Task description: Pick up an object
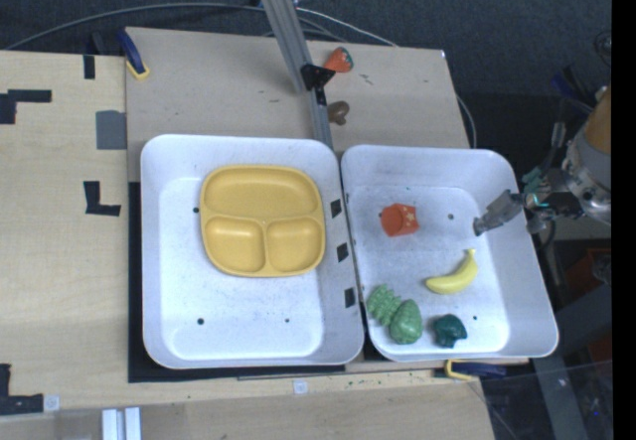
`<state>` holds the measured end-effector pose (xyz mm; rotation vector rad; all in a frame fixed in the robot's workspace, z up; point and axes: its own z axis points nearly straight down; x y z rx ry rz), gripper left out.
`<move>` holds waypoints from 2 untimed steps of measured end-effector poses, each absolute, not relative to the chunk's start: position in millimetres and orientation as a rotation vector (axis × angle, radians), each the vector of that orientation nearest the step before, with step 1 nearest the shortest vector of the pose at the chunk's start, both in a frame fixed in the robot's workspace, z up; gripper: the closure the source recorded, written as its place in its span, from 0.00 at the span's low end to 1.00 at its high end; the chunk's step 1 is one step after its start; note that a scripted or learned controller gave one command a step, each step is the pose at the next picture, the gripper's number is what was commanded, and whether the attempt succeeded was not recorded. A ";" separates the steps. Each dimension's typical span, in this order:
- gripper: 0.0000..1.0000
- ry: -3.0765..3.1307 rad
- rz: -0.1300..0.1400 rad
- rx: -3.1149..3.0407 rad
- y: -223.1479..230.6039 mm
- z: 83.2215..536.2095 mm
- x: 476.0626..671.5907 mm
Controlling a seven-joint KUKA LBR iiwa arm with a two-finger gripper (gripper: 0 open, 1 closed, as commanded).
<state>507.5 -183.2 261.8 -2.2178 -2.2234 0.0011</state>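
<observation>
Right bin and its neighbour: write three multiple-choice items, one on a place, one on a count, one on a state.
1. Where does the yellow tray lie?
A. left bin
B. right bin
C. bare bench

2. How many toys lie in the right bin?
A. two
B. four
C. six

3. How does the gripper stand to the toys?
A. pressed on the banana
B. lifting the red toy
C. apart from all, over the bin's right side

Key:
1 A, the tray sits in the left bin.
2 B, red toy, banana, green toy, dark green toy.
3 C, bare floor lies between it and every toy.
</observation>
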 end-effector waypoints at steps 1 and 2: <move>0.00 -2.223 0.001 -2.218 -183.3 261.9 507.4; 0.00 -2.217 0.007 -2.217 -185.1 201.2 498.9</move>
